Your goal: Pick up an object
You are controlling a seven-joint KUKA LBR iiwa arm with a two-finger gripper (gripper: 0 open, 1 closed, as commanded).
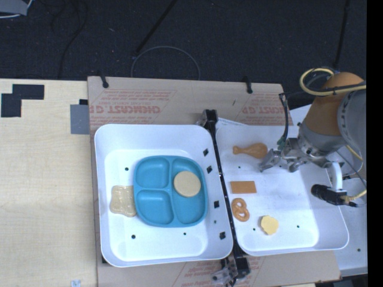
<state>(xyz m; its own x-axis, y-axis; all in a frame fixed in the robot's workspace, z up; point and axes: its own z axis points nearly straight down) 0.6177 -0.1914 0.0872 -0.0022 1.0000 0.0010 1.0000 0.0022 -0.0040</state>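
Claw (276,158) hovers just right of the drumstick (252,150) in my right bin (329,235); grip state unclear, nothing lifted yet.

arm (335,109): reaching in from right | gripper (270,162): low over right bin

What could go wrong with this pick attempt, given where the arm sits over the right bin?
The gripper hangs by the drumstick, close to the right bin's far wall, so a descent might clip the wall or nudge the piece away. The flat orange cracker and pretzel lie low on the floor; fingers may slide over them.
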